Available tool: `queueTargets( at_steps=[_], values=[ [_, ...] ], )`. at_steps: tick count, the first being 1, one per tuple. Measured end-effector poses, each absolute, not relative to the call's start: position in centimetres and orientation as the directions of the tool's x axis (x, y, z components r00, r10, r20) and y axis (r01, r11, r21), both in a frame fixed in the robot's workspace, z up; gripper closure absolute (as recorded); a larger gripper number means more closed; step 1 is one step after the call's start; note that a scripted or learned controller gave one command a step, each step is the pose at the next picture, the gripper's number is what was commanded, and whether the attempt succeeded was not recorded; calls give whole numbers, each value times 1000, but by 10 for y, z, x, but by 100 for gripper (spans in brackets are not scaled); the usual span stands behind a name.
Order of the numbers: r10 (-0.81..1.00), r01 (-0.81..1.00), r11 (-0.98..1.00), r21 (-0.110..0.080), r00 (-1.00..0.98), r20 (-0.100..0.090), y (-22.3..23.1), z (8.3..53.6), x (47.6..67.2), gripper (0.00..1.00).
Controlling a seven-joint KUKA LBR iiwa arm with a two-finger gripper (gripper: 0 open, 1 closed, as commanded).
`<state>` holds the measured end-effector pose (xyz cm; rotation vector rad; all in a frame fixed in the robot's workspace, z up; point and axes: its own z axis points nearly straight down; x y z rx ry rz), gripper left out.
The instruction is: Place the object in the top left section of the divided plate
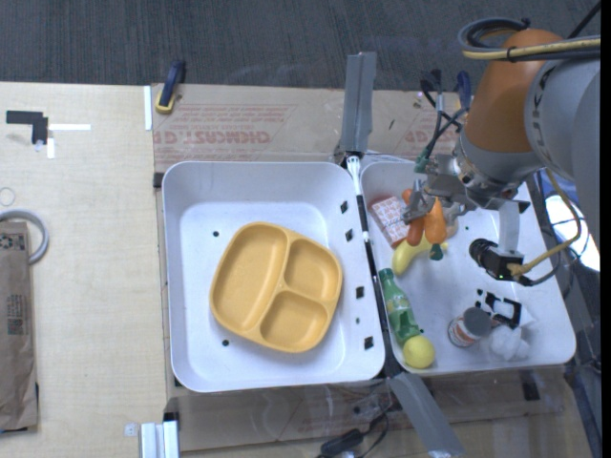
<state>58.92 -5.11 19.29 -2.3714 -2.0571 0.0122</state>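
Observation:
A yellow divided plate (pixel 276 286) with three sections lies in the left bin (pixel 191 256); nothing sits in its sections. My gripper (pixel 427 206) is low in the right bin (pixel 549 342), near its far left corner. It is right over an orange carrot (pixel 435 225) with a green end, which stands almost upright against it. A yellow banana (pixel 407 255) lies just below the carrot, touching it. The gripper's body hides how the carrot is met.
Beside the gripper lies a red and white packet (pixel 389 218). A green bottle (pixel 397 305) and a yellow lemon (pixel 418 352) lie along the right bin's left wall. A small can (pixel 465 330) and a white lump (pixel 507 343) sit near its front right.

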Motion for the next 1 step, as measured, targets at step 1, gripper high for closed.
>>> queueTargets(
  at_steps=[1],
  values=[
    [981,981,-194,-8,194,-4,37,205,536,100]
  ],
)
